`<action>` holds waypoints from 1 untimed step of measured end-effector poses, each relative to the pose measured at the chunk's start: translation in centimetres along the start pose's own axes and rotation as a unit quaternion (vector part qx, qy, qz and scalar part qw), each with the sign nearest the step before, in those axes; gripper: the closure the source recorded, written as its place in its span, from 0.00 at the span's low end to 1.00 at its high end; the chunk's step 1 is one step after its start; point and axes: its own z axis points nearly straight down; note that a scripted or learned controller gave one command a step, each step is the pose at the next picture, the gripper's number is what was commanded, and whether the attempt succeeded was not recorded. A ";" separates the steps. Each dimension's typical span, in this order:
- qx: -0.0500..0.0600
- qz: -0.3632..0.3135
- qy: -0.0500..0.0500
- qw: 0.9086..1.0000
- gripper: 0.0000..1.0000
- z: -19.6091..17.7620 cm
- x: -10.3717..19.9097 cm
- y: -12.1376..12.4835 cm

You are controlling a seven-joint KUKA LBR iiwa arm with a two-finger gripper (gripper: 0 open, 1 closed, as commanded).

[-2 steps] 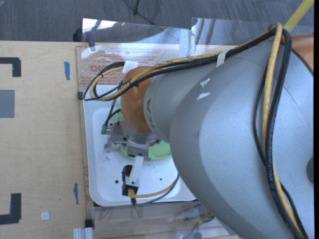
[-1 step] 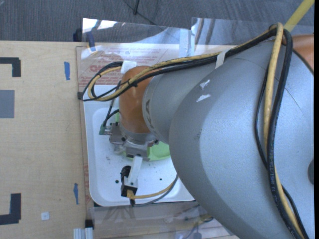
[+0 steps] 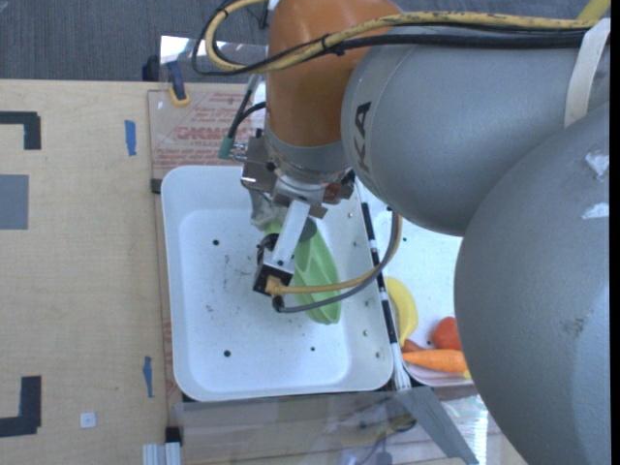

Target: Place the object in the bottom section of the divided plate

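My arm point(image 3: 465, 114) is smooth grey with a glossy orange band point(image 3: 315, 56). A yellow cable point(image 3: 465, 22) runs along it.

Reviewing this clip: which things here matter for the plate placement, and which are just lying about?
Job in hand:
claw
green item beneath it in the left bin, probably the object to place

Lying about:
yellow piece, carrot and red-orange piece in the right bin
blue tape on the bench
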 end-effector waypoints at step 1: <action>0.002 0.034 0.013 0.999 1.00 18.5 -0.1 -7.0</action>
